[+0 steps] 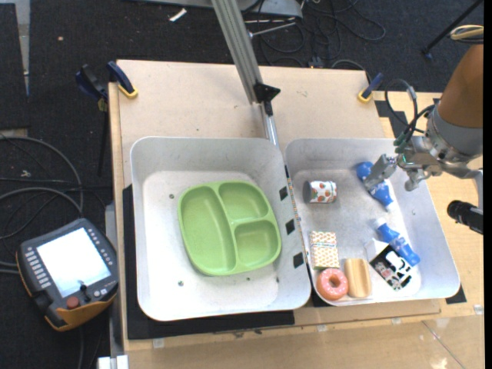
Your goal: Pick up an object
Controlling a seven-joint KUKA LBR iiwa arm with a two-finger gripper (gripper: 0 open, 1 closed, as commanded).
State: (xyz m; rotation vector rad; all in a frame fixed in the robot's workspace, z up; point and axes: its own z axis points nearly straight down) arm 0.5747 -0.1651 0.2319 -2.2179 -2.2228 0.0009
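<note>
In the right bin (430,206), near its far right corner, a blue object (374,183) lies with its long axis running from upper left to lower right; no writing is readable. Just beside it, the gripper (407,167) hangs, its opening impossible to judge. A small can (321,191) lies to the left.

Dark carpet floor (54,37) is surrounding the pale worktop (192,98); black cables (330,14) are trailing behind it, a teach pendant (68,271) lying left.
</note>
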